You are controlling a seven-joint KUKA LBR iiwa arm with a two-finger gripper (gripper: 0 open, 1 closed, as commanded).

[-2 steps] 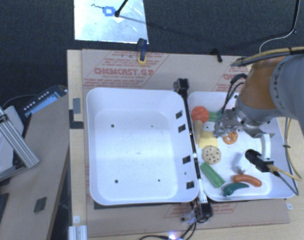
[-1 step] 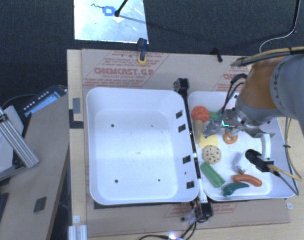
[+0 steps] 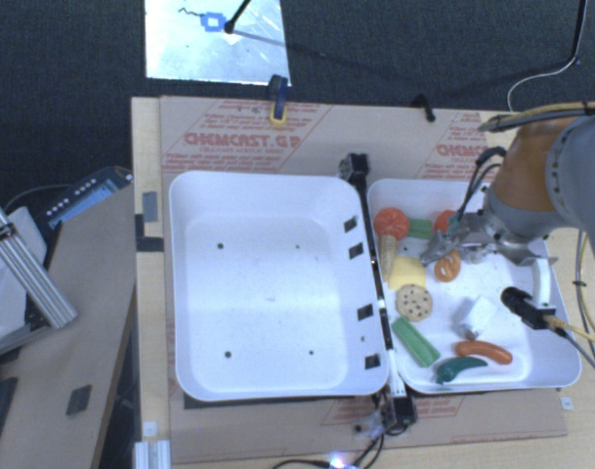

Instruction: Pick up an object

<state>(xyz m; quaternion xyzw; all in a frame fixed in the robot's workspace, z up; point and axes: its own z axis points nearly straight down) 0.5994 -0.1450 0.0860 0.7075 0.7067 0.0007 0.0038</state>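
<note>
Jaws: I can't tell their state. My gripper (image 3: 451, 247) hangs right of centre, over the right bin (image 3: 561, 364), by an orange ring (image 3: 446, 267).

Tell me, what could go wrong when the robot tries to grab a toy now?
The toys in the right bin are crowded, so the gripper could bump the orange ring or yellow block beside it. It may also close on nothing, or nudge a toy against the bin wall.

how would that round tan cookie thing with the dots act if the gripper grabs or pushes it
The cookie lies flat, so it likely slides rather than rolls. It looks like stiff, light toy food. The yellow block and green stick crowd it, so a push may jam.
</note>
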